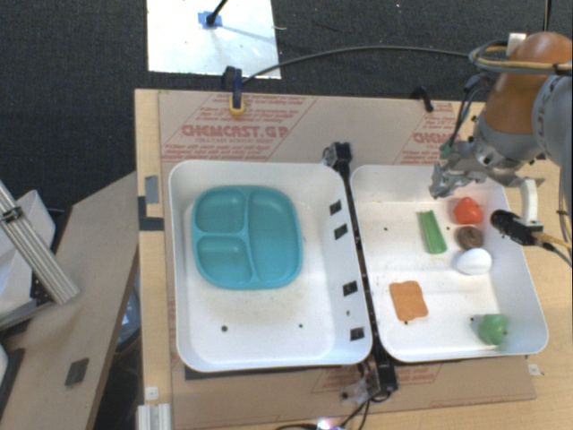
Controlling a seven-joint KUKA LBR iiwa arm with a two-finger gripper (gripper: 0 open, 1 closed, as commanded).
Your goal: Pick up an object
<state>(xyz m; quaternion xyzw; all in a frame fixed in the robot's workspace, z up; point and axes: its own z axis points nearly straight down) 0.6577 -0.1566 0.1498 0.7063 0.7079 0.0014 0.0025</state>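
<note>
Bench w/ two white bins; left bin point(179, 240) holds teal tray point(247, 236). Right bin point(528, 321) is the ref.: gripper point(445, 183) hovers over its far edge, finger state not discernible, nothing seen in it. Inside: green stick point(432, 231) center; red item point(466, 210), brown item point(469, 236), white egg point(473, 262) right side; orange pad point(408, 300) near-center; green lump point(491, 328) near-right corner.

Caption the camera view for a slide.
Gripper hovers over right bin holding food toys; teal tray fills left bin.
</note>
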